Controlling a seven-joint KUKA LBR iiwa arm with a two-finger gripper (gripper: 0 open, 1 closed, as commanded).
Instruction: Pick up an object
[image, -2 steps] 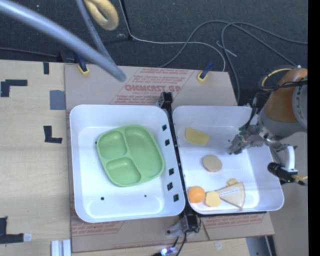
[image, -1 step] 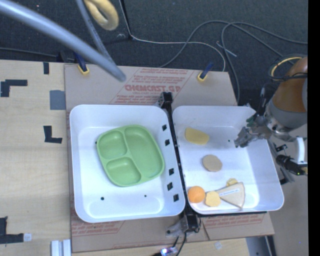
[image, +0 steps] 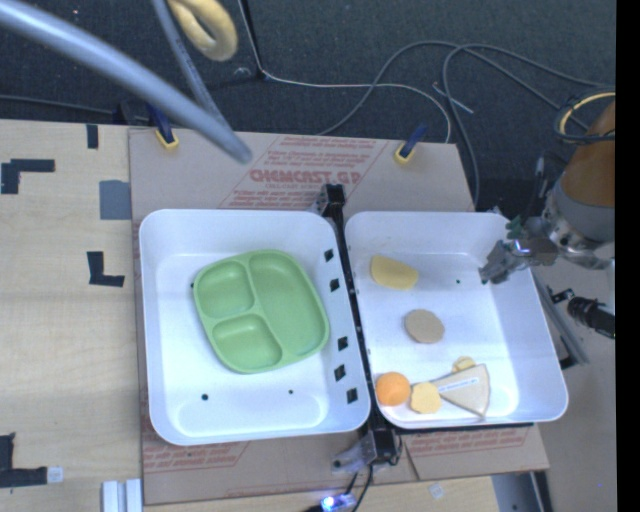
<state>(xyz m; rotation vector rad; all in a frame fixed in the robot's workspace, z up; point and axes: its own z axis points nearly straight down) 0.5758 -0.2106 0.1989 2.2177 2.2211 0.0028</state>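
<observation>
In the right bin (image: 520, 330) lie a yellow block (image: 394, 272), a tan round piece (image: 424, 326), an orange ball (image: 393, 389), a small yellow piece (image: 426, 399) and a pale wedge (image: 466, 388). My gripper (image: 497, 266) hangs over the right bin's upper right corner, well to the right of the yellow block. Nothing shows between its fingers. The arm's grey wrist with its orange band (image: 590, 190) stands at the right edge.
The left bin (image: 160, 300) holds a green divided plate (image: 260, 310). A black divider (image: 345, 320) runs between the bins. Cables trail across the dark floor behind, and a grey pole (image: 130, 75) crosses the upper left.
</observation>
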